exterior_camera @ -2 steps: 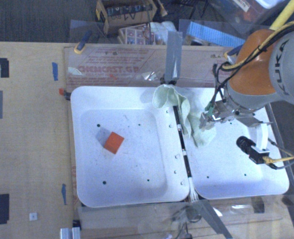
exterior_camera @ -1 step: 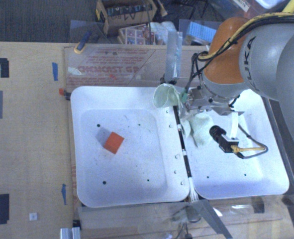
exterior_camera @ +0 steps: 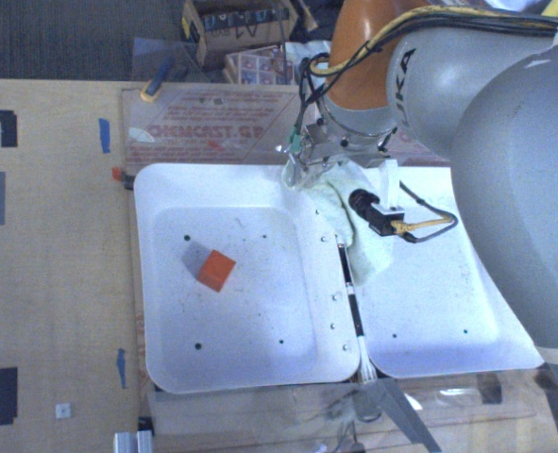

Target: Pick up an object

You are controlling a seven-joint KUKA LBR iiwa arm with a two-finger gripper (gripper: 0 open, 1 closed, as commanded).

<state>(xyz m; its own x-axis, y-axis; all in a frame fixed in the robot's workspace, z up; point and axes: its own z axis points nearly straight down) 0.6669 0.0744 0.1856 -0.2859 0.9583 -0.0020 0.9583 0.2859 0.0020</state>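
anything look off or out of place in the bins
Yes: a pale cloth lies crumpled across the divide between the two bins, draped over the rims rather than lying flat inside either one. The gripper sits at its upper end. The orange block rests normally in the left bin.

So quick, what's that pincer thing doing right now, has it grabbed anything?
Pincer: over the top edge between the two bins, at the pale cloth; open, closed or holding cannot be told from here.
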